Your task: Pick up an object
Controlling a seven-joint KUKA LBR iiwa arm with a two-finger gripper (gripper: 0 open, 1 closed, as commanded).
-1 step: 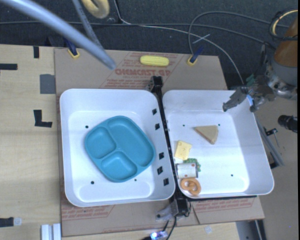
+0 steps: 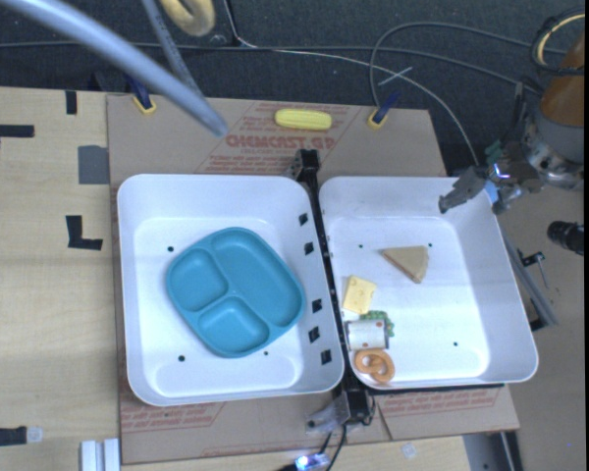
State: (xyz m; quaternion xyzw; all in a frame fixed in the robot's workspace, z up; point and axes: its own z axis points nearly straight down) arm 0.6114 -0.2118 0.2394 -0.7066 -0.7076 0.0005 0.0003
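The grey two-finger gripper [image 2: 476, 186] hangs over the far right edge of the right white bin [image 2: 510, 307]. I cannot tell if it is open or closed, and nothing shows in it.

The things to pick are well apart from it. The tan wedge-shaped slice [image 2: 406, 262] lies alone in the middle. The yellow square block [image 2: 359, 294], the small white and green toy [image 2: 367, 334] and the brown pretzel ring [image 2: 375, 366] sit bunched by the left wall, near the front.

That bunch could be trouble: the gripper may bump the wall, or push one thing into another. The big blue plastic tray with three sections [image 2: 235, 290] in the left white bin [image 2: 137, 292] looks too wide and flat to pinch.
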